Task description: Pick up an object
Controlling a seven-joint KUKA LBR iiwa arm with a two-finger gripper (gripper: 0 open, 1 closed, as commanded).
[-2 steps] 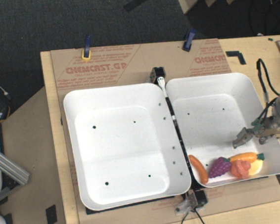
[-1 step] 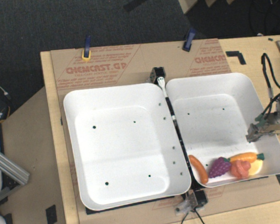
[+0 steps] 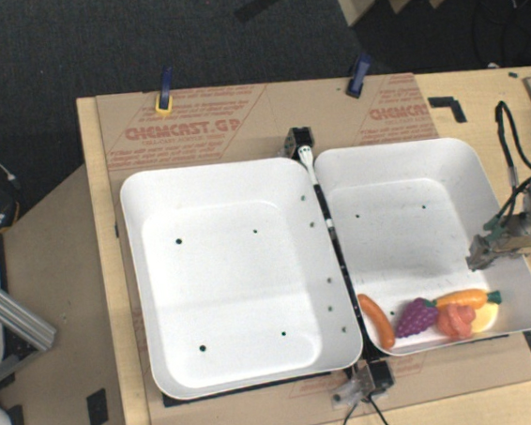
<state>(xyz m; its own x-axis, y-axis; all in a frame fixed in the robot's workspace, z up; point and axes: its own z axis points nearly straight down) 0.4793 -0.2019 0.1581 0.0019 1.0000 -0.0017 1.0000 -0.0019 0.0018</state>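
Two white bins sit side by side on the bench (image 3: 236, 115), which is covered with brown cardboard. The left bin (image 3: 168, 359) shows its bare white floor with a few dark dots.

Over to the right bin (image 3: 411, 158), and all the action is along its near edge. A little row of toy food lies there: an orange sausage (image 3: 376, 321) at the left, lying at a slant, then a purple bunch of grapes (image 3: 416, 316) just beside it, then a red piece (image 3: 453, 320) touching a carrot (image 3: 465, 298) that lies crosswise above it, with a pale yellow piece (image 3: 485, 318) tucked at the right end. They are packed close, several of them touching.

The tool (image 3: 485, 252) hangs over the right side of that bin, reaching in from the right edge, above and just to the right of the food row. It is small and dark against the white; I cannot tell how its fingers stand, and nothing shows between them.
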